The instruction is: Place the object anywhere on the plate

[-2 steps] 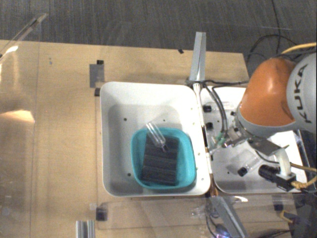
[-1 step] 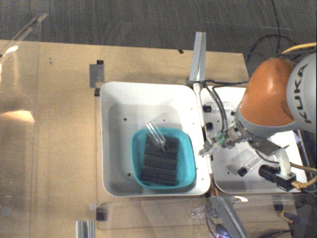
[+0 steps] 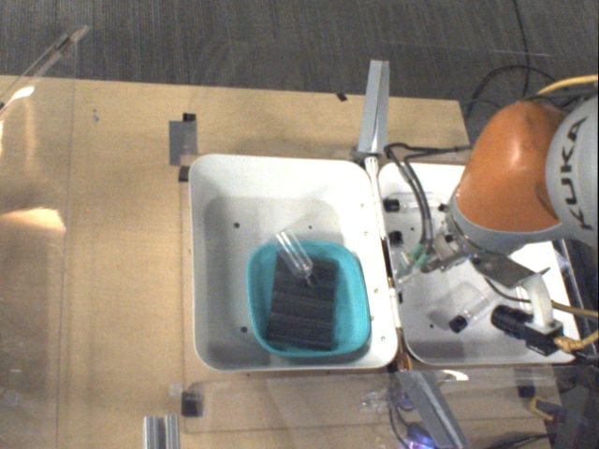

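- Firstly, the counter [image 3: 94, 279] is a pale wooden surface; its left part carries a bright glare and no loose items, and small dark brackets sit at the left bin's outer corners.
- The left bin [image 3: 220, 251] is white and shallow, and sits against the right bin along a shared middle edge.
- A turquoise plate [image 3: 354, 297], square with rounded corners, lies in the lower right part of the left bin, close to the bin's near and right walls.
- A dark ribbed block [image 3: 301, 316] lies flat on the plate, filling most of its middle.
- A clear tube [image 3: 294, 252] lies tilted across the plate's upper rim, its lower end resting on the top of the dark block and its upper end reaching over the bin floor.
- A grey metal post [image 3: 375, 106] stands at the far end of the seam between the two bins.
- The right bin [image 3: 426, 344] is white; black cables run over its left side.
- A small clear item with a dark end [image 3: 462, 314] lies on the right bin's floor, near the front.
- The arm [image 3: 515, 181], with its orange band, hangs over the right bin and covers much of it.
- The pincer [image 3: 432, 255] is low over the right bin's left side; whether it is wide or narrow cannot be told, and nothing is seen held in it.
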Motion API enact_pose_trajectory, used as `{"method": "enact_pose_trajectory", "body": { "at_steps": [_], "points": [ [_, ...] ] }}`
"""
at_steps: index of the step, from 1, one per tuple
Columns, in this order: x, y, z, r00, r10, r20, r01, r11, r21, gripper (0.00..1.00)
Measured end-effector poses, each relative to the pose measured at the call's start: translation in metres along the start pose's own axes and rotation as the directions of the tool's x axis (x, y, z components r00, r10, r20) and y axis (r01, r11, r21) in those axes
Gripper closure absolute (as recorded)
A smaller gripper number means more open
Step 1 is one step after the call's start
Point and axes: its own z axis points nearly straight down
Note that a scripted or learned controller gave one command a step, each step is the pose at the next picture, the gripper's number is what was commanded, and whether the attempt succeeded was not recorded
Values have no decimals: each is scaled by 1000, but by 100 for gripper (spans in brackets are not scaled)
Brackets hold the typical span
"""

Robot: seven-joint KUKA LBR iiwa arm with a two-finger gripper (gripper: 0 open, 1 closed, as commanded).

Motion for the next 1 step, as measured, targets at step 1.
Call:
{"method": "enact_pose_trajectory", "body": {
  "at_steps": [1],
  "points": [
    [0,0,0,1000,0,0,0,1000,0,0]
  ]
}}
